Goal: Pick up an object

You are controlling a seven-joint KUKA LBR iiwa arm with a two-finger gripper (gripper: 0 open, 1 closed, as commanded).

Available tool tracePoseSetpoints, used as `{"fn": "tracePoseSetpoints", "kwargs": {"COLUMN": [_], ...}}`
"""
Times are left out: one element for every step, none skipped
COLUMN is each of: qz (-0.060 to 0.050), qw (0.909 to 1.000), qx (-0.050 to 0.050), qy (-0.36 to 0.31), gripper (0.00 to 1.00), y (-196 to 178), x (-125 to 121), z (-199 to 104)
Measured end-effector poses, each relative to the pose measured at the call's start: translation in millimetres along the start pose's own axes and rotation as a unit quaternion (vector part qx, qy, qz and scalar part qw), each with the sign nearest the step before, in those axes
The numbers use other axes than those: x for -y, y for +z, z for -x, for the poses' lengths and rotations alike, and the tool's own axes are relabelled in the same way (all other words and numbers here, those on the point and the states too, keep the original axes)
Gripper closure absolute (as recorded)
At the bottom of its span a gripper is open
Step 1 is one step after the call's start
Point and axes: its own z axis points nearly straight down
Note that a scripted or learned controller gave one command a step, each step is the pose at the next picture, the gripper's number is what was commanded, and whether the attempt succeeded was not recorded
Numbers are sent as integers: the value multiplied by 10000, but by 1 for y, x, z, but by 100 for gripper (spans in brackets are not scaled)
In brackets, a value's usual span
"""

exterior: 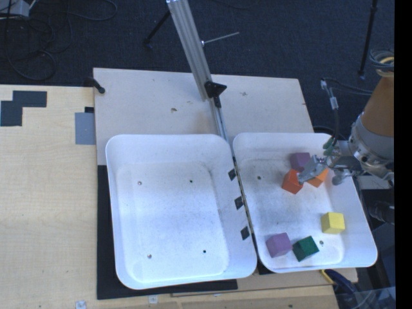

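Gripper (313, 168) first: mine sits low in the right bin (360, 262), near its upper right part, with a grey finger reaching down among a tight cluster of blocks. How far apart my fingers stand I cannot tell from this slanted view, and I see nothing clearly held between them. Just beside the tip lies the red-orange block (291, 182), the orange block (318, 178) touching or nearly touching the tool on its other side, and the mauve block (299, 159) tucked just behind them toward the bin's far wall. Any of these three could be the object I am after; I judge the red-orange one or the orange one the likeliest, since the finger stands between them. By my reading I am at the descent or closing stage of the grasp, not yet at the lift. What the next move calls for is a closure that traps a single block squarely, then a straight rise; with neighbours crowded this close, a finger may land on top of a block or push one aside instead of gripping it. Farther out in the same bin, well apart from my tool, sit the yellow block (333, 222), the green block (305, 248) and the purple block (278, 244) near the front wall. Beyond the divider lies the left bin (122, 159), and an aluminium rail (190, 40) slants up from between the two.
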Motion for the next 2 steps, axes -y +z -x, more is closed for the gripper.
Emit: {"fn": "tracePoseSetpoints", "kwargs": {"qz": [-43, 20], "qw": [10000, 10000], "qx": [-10, 3], "qy": [-18, -51], "gripper": [0, 0], "y": [131, 161], "x": [-23, -102], "z": [-2, -30]}}
